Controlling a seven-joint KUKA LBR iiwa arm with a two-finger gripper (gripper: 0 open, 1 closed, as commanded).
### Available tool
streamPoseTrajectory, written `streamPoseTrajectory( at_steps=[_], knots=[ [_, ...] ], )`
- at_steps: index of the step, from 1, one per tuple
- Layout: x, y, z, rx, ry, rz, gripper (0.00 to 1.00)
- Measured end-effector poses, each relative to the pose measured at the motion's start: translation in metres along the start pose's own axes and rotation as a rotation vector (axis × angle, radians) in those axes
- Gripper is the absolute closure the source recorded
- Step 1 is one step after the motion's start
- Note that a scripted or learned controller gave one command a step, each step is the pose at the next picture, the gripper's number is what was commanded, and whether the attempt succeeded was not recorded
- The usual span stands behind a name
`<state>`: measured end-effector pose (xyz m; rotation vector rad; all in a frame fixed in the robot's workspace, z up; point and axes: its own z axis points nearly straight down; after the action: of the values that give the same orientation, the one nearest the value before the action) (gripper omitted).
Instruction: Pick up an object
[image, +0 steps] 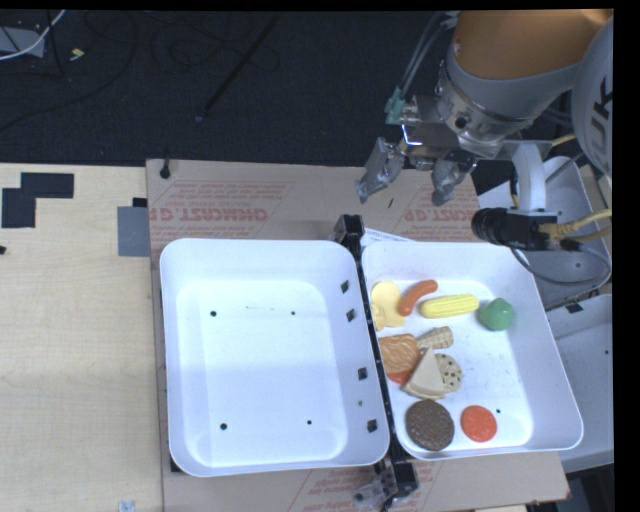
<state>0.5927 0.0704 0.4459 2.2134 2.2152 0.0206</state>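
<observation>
So far: nothing lifted; the whole pick is left.
Left bin (190, 300): nothing in it.
Right bin (545, 350): nine toy food pieces (432, 375), bunched toward its left wall.
Gripper (410, 183): spread wide, nothing between the fingers, above the right bin's far edge.

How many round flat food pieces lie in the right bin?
2. The brown disc lies near the right bin's front edge, and the red disc lies just right of it. The piled foods above could hide more.
</observation>
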Motion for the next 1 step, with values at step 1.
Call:
streamPoseTrajectory(
  at_steps=[1],
  knots=[
    [-0.1395,-0.0219,-0.0997,0.006,-0.008,0.015,0.0]
  ],
)
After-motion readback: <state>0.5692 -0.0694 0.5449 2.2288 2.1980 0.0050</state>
